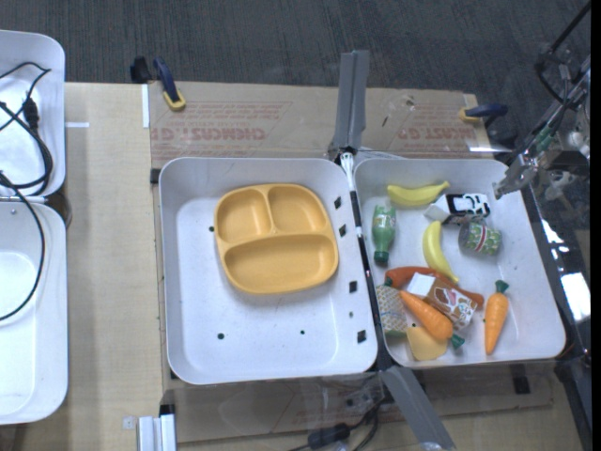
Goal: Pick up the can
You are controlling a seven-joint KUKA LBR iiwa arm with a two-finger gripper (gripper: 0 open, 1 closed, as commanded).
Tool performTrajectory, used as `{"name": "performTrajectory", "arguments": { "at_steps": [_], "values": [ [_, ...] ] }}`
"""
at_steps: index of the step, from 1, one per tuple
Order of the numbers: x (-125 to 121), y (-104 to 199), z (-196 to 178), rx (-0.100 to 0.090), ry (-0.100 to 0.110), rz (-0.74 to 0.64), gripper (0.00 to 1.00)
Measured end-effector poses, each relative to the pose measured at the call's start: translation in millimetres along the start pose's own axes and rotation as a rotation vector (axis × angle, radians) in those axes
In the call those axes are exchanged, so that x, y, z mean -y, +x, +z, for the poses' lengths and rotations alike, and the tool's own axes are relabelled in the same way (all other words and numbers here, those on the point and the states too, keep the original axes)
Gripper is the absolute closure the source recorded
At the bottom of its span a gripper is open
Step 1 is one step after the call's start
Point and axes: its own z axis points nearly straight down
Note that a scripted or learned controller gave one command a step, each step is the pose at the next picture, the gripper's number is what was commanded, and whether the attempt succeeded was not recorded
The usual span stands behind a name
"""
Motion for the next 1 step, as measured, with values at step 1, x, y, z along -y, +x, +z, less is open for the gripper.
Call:
{"name": "performTrajectory", "arguments": {
  "at_steps": [1],
  "values": [
    [-0.7,15.1,98.8,-0.002,0.001,0.018,0.0]
  ]
}}
